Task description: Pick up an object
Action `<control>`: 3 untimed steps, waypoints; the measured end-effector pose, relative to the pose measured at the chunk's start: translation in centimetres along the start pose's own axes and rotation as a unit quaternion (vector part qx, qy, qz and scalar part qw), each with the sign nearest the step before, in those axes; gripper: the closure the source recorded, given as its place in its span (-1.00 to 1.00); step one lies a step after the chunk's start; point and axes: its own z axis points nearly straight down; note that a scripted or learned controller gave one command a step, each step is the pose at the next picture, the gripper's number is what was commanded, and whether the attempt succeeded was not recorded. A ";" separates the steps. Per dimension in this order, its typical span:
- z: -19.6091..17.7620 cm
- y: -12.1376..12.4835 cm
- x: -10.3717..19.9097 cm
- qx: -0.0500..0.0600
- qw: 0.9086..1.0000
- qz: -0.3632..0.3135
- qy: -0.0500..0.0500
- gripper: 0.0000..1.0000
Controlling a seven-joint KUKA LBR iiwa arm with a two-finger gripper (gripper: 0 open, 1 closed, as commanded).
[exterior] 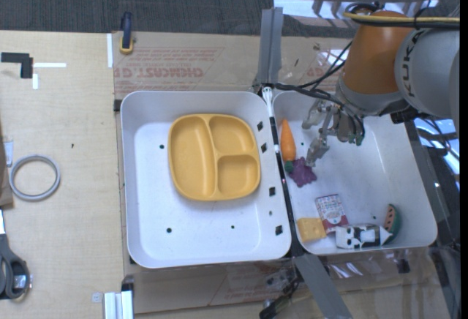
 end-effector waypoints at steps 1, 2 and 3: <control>-10.0 -5.5 3.6 0.000 0.993 -0.118 0.000 -1.00; -20.9 -5.0 4.5 -0.002 0.880 -0.475 -0.001 -1.00; -7.5 -1.4 7.1 -0.002 0.949 -0.315 0.001 -1.00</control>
